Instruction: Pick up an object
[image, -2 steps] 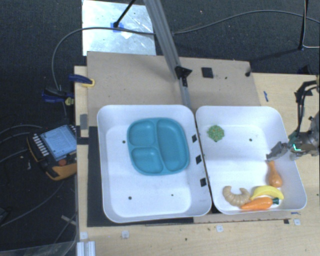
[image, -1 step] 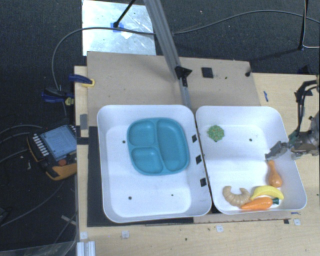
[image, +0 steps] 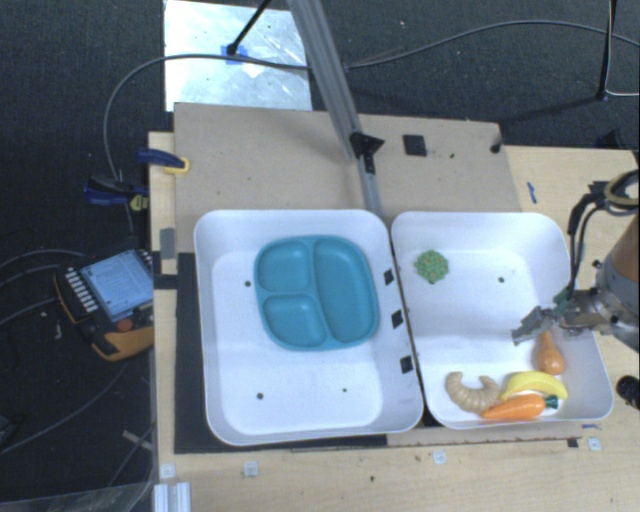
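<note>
- The grey two-finger gripper (image: 540, 327) reaches in from the right edge and sits low over the right shallow white bin (image: 480, 235), near that bin's right wall.
- Its fingers are too small and blurred to read, so whether they stand wide, narrow or closed on something cannot be told.
- A small orange pear-shaped toy (image: 549, 354) lies just below the gripper tip, very close to it; contact between the two cannot be made out.
- In the right bin's near corner three toys are bunched together: a yellow plastic banana (image: 535, 383), an orange plastic carrot (image: 515, 407) just in front of it, and a tan curved piece (image: 470, 389) to their left.
- A small green bumpy ball, like a broccoli head (image: 431, 266), rests alone in the far left part of the same bin, well apart from the gripper.
- The left shallow white bin (image: 300, 400) holds a teal plastic plate with three compartments (image: 317, 291), lying flat in its far half.
</note>
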